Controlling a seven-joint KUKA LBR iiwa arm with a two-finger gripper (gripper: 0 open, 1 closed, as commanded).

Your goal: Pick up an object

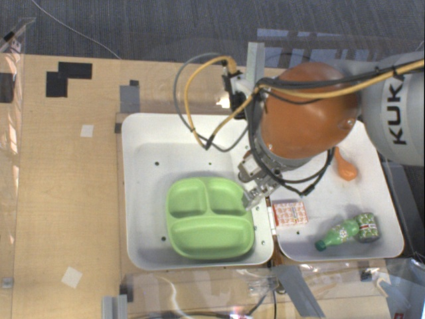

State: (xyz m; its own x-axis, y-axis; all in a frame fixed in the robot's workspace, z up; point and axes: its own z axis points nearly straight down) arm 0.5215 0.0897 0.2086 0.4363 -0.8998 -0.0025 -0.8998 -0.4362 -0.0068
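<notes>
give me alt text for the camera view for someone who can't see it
The tool hangs at the right rim of a green divided plate in the left bin. The right bin holds a green bottle, a small patterned packet and an orange object.

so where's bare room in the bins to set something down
Left bin: open white floor left of and behind the green divided plate. Right bin: a bare strip between the orange object and the green bottle. It is crowded at the divider, where the gripper hangs beside the plate and the small patterned packet.
</notes>
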